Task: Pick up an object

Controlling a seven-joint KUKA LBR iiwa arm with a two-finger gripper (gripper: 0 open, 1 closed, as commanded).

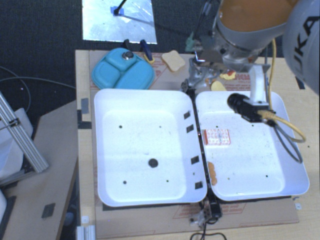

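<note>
Well, the arm (pixel 260 14) hangs over the right bin's (pixel 280 184) far edge, fingers (pixel 197 76) at the divider's top end; I cannot tell their state. A small card (pixel 218 137) lies in the right bin near the divider. A dark disc (pixel 153 163) sits in the left bin (pixel 110 184).

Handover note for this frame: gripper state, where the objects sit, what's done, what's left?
Gripper: over the bins' far edge, near the divider; nothing seen held.
Right bin: red-patterned card near the middle, orange piece by the divider.
Left bin: small dark disc.
Done: no pick visible.
Left: descend on one object, grasp, lift.
</note>
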